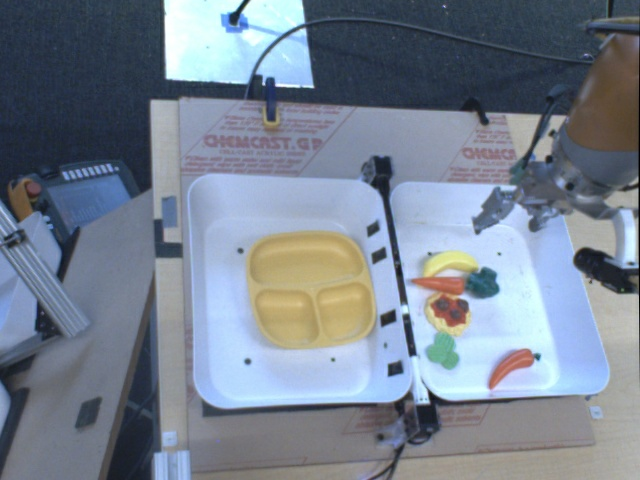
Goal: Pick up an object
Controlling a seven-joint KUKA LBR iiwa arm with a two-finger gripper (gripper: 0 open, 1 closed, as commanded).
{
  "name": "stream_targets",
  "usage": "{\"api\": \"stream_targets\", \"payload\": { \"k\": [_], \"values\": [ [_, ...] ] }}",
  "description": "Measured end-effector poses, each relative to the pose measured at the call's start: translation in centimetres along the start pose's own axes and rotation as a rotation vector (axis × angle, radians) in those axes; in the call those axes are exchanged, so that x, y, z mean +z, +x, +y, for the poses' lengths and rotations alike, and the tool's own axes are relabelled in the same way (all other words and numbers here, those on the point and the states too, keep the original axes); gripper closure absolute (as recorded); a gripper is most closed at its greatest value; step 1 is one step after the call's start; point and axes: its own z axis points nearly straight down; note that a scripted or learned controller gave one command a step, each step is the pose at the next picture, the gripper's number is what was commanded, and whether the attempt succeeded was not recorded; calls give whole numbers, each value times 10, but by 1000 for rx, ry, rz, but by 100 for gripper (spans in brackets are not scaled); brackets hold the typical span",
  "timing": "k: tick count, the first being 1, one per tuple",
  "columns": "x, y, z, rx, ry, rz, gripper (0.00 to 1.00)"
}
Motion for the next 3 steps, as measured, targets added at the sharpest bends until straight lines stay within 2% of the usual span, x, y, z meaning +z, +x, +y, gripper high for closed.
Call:
{"api": "stream_targets", "payload": {
  "k": [1, 2, 3],
  "values": [
    [-7, 0, 2, -2, -13, -2, 0],
    [46, 9, -3, 0, -10, 0, 0],
    [98, 2, 6, 0, -12, -1, 0]
  ]
}}
